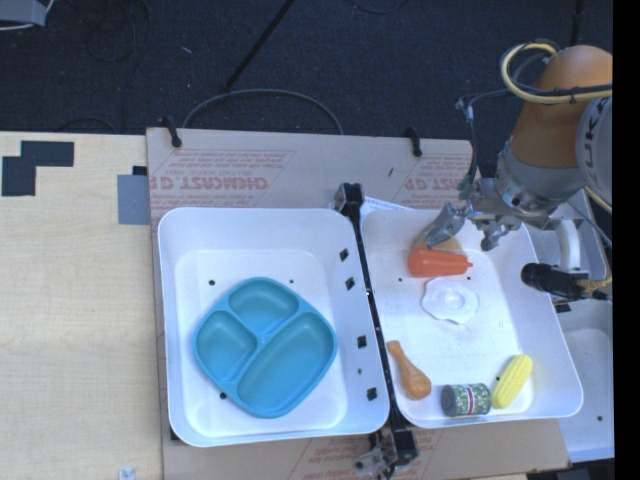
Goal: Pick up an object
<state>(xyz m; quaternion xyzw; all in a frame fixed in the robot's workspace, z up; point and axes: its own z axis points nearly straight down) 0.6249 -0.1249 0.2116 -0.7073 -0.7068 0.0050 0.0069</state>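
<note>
We've got two white bins on the bench; the right bin (560, 368) holds the toys. Our gripper (470, 226), fingers spread and holding nothing, hangs just above the carrot (438, 262), probably lining up a grab.

Plate (265, 346) in left bin (170, 268)

We're looking down from one fixed camera above the bench, tilted at a slant, far enough back to take in both bins whole. The left bin (255, 230) sits mid-frame, the right bin (540, 363) just right of it, and the arm (560, 108) comes in beyond that, from the right edge.
</note>
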